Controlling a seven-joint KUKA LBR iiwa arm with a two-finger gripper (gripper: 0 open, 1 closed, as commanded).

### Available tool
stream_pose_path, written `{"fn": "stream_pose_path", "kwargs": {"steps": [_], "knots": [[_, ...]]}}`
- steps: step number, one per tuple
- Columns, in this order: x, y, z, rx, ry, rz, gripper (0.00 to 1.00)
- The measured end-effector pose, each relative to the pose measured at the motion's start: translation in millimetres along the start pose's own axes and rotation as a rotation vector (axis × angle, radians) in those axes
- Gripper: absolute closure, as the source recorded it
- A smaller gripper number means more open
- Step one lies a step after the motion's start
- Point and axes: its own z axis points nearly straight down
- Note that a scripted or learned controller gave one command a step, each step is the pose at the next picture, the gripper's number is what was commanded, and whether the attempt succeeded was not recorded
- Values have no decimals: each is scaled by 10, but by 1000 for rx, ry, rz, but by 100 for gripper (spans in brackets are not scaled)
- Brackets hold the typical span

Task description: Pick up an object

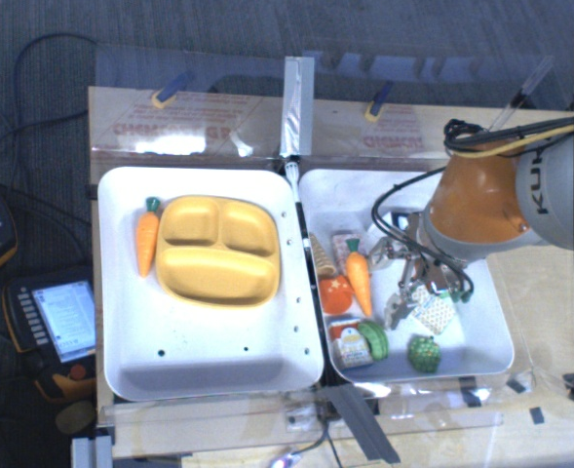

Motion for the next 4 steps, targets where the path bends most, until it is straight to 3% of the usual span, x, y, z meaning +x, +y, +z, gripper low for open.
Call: {"fn": "stream_pose_path", "kwargs": {"steps": [1,2,3,4], "knots": [[-75,292,-2,5,2,-91,0],[393,-445,44,-2,16,-215,0],[-511,302,68,-9,14,-278,0],[-316,-351,72,-8,18,-300,0]]}}
